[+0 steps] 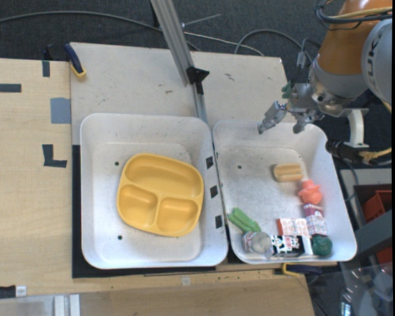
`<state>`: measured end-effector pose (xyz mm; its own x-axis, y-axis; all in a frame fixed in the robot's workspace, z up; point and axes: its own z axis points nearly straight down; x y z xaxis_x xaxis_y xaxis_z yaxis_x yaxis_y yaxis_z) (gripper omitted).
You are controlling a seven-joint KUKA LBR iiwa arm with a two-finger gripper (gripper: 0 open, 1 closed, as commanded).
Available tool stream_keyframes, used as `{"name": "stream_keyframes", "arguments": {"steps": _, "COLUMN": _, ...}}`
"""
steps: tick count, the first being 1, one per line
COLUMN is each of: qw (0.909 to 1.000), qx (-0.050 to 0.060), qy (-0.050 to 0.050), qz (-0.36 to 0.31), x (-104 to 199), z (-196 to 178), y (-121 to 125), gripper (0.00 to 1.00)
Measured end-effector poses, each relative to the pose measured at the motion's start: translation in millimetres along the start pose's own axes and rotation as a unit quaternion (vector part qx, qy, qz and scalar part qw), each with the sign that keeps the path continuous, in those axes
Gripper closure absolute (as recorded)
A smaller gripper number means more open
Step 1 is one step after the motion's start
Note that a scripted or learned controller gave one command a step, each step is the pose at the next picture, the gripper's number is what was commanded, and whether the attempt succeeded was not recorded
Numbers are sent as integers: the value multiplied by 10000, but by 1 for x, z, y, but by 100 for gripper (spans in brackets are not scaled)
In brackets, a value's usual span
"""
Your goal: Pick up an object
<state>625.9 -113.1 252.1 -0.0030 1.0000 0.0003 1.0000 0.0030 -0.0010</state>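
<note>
My gripper [283,121] hangs above the far edge of the right bin [250,176], open, with nothing between its fingers. Below it in that bin lies a tan bread-like block [288,172]. Further toward the front are an orange-pink toy [310,193], a small bottle [315,220], a red and white carton [292,227], a black and white pack [291,243], a green ball [322,245], a green vegetable [243,220] and a grey round piece [257,243].
The left bin [99,143] holds a yellow divided plate [160,194]. A slanted metal pole [178,41] runs down to the bins' shared edge. Cables lie on the floor behind. A blue and yellow clamp [74,60] sits at the bench's far left.
</note>
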Motion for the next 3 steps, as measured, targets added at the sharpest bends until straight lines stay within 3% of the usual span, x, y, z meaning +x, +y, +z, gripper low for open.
{"name": "stream_keyframes", "arguments": {"steps": 1, "qw": 10000, "qx": 0, "qy": 1, "qz": 0, "x": 0, "z": 0, "y": 0, "gripper": 0}}
{"name": "stream_keyframes", "arguments": {"steps": 3, "qw": 10000, "qx": 30, "qy": -7, "qz": 11, "x": -5, "z": 96, "y": -2, "gripper": 0}}
